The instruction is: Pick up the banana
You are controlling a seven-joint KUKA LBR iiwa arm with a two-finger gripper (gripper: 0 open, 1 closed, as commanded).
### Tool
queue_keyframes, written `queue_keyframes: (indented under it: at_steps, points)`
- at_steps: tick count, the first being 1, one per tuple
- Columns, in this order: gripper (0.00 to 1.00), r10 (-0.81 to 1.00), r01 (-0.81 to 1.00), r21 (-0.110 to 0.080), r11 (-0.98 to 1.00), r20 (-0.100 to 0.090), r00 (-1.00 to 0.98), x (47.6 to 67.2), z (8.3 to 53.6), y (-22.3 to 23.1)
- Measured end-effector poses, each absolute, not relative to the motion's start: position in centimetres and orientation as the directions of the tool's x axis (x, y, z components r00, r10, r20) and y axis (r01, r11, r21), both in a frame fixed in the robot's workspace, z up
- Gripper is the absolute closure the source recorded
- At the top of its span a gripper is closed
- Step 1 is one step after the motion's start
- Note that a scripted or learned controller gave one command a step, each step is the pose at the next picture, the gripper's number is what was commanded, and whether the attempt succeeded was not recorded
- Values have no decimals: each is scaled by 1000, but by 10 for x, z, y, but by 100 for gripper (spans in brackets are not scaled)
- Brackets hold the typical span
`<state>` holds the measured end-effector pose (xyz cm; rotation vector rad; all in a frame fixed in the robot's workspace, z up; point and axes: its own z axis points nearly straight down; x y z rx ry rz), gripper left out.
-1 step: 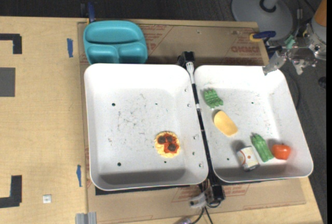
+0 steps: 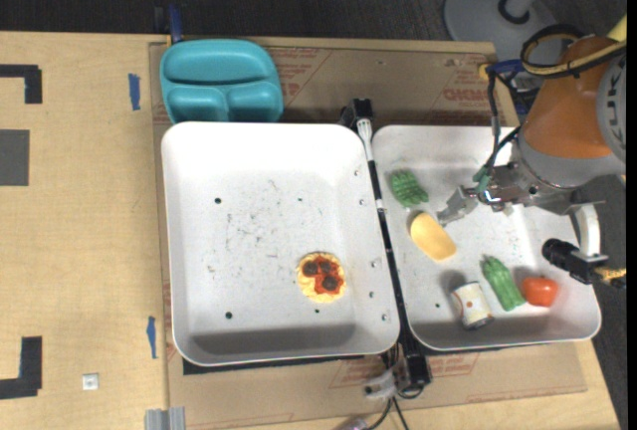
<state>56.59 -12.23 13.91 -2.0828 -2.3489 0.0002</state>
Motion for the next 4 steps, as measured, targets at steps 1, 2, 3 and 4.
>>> queue_keyframes:
  at_steps: [1,2,3,4]
  points:
    - [0,917,917,0,400,1,-400,500,85,-116]
    - [0,960,960,1,281,0,-281,480,185,-19]
    - [0,960,960,2,280,-2,-280,481,243,-124]
    - [0,994,994,1,-109,0,109,479,85,-104]
